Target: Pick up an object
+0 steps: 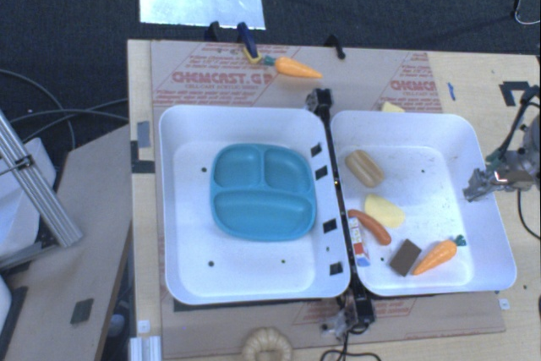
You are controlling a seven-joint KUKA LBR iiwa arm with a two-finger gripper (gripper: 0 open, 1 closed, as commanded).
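Two bins: food's all in the right white plastic bin (486, 220)
pincer (483, 184): over its right rim, grip unclear
tip: descend straight onto orange plastic carrot (435, 257)

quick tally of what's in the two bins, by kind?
Plate: 1, the blue divided plate in the left bin.
Right bin:
Bread roll: 1
Yellow piece: 1
Sausage: 1
Brown block: 1
Carrot: 1
Total: 6

A second carrot lies outside the bins, not counted.
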